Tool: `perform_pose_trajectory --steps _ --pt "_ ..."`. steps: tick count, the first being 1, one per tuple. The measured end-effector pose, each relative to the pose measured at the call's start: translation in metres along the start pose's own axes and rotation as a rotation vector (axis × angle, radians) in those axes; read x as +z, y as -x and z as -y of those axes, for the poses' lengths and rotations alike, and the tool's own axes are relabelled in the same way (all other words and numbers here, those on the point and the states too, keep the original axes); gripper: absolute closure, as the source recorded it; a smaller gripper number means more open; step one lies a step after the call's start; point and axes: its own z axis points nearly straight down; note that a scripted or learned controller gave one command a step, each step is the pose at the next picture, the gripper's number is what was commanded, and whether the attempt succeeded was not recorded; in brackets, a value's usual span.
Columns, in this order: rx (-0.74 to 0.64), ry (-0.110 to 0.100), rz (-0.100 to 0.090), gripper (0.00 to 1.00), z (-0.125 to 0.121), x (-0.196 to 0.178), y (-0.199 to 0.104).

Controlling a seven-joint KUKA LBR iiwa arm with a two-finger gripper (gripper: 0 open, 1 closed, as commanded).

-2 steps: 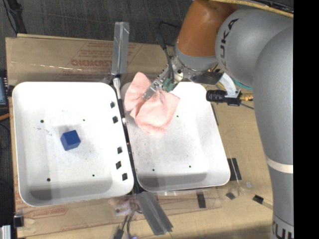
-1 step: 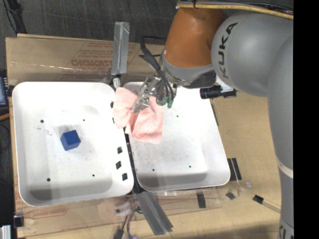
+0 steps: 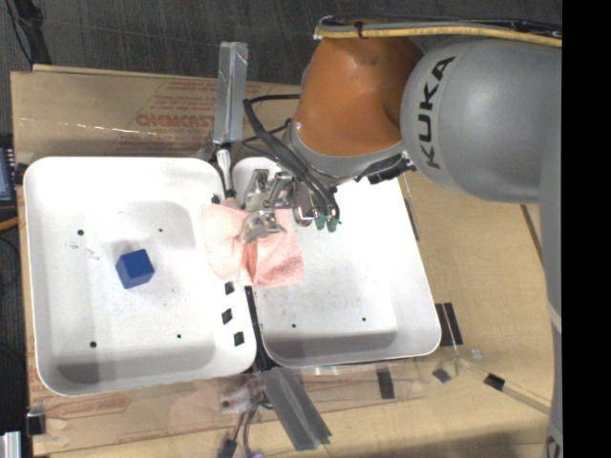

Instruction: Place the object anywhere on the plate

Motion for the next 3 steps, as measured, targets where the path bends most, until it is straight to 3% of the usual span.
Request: perform_pose_trajectory --steps 2,3 --pt "-0.002 0.0 0.001 1.0 -0.079 0.01 -0.065" --pt "-0.002 0.0 0.001 0.0 -0.079 0.01 -0.065"
